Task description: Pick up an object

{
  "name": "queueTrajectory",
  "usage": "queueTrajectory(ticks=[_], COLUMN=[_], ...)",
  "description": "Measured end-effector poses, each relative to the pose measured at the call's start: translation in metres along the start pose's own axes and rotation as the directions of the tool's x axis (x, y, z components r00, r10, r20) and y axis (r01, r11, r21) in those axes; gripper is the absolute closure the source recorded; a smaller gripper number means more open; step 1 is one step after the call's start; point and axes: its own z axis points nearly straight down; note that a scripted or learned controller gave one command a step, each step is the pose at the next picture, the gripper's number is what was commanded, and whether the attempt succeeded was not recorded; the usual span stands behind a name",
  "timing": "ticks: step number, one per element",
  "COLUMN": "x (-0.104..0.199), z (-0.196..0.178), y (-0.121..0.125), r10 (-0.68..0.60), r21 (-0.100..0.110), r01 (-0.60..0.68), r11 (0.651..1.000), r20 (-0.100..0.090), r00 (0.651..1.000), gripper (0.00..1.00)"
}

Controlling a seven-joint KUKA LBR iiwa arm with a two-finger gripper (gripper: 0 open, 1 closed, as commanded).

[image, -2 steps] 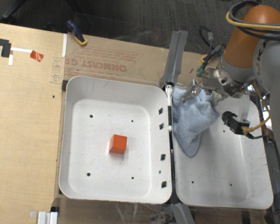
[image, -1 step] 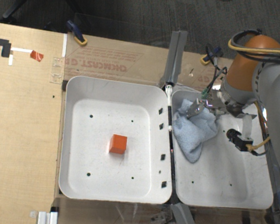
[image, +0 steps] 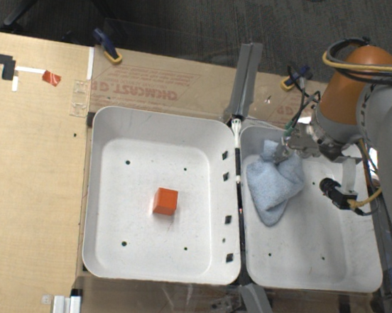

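Camera view: gripper (image: pixel 283 151) pinches soft, crumpled blue cloth (image: pixel 273 182) over smooth white bin (image: pixel 324 273).

Dark carpet floor (image: pixel 166 5) behind a plywood bench (image: pixel 13 185) with cardboard sheet (image: pixel 162 87).

You have two bins side by side: a block (image: pixel 165 202) sits mid-floor in the left bin (image: pixel 98 247), and a cloth (image: pixel 272 184) lies in the right bin (image: pixel 352 273), toward its far-left corner.
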Motion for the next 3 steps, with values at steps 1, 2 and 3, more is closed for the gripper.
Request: queueTrajectory(ticks=[1,2,3], x=[-0.001,0.026,0.025], z=[-0.009,-0.088,-0.095], y=[0.000,0.001,0.001], r10=[0.000,-0.091,-0.091], r21=[0.000,0.002,0.005], r01=[0.000,0.091,0.091], r11=[1.000,0.996,0.996], r20=[0.001,-0.002,0.000], r00=[1.000,0.996,0.996], gripper=[1.00,1.00,1.00])
